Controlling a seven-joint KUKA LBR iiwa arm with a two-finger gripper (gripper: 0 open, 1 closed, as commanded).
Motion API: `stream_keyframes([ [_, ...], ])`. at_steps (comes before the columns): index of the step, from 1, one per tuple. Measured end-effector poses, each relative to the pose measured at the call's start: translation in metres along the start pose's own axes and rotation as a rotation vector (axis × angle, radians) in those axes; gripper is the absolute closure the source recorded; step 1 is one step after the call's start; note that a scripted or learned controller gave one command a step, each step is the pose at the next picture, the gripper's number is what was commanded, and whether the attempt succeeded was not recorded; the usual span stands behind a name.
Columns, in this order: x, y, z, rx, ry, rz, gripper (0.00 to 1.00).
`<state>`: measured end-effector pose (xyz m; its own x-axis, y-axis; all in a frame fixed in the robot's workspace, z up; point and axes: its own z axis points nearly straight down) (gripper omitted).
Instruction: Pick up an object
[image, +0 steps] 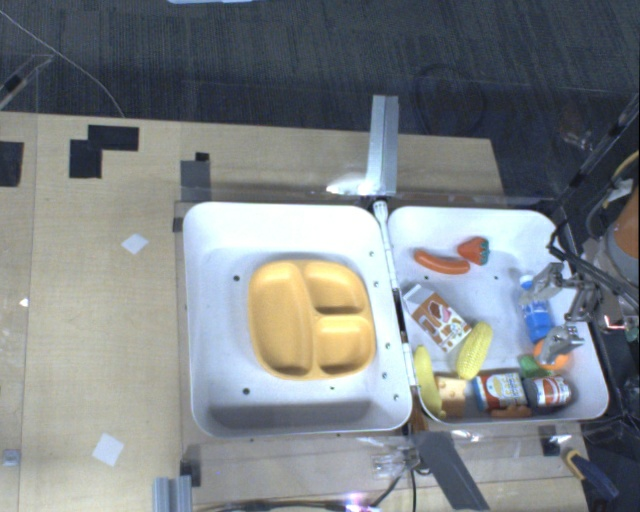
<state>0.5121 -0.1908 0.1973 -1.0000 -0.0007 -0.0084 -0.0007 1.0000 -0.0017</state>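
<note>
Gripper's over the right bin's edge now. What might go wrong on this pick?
The gripper sits by the blue bottle and a small orange piece, packed close, so it may nudge one and grab neither. It is also near the right bin wall, so a finger could strike it.

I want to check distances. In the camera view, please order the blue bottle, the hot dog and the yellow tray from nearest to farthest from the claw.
1. Blue bottle, right bin, beside the claw.
2. Hot dog, right bin, upper part.
3. Yellow tray, left bin.
</note>
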Motion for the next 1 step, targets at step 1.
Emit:
stream_keyframes([
  [1, 0.0143, -0.0142, 0.0944, 0.004, -0.015, 0.075, 0.0],
])
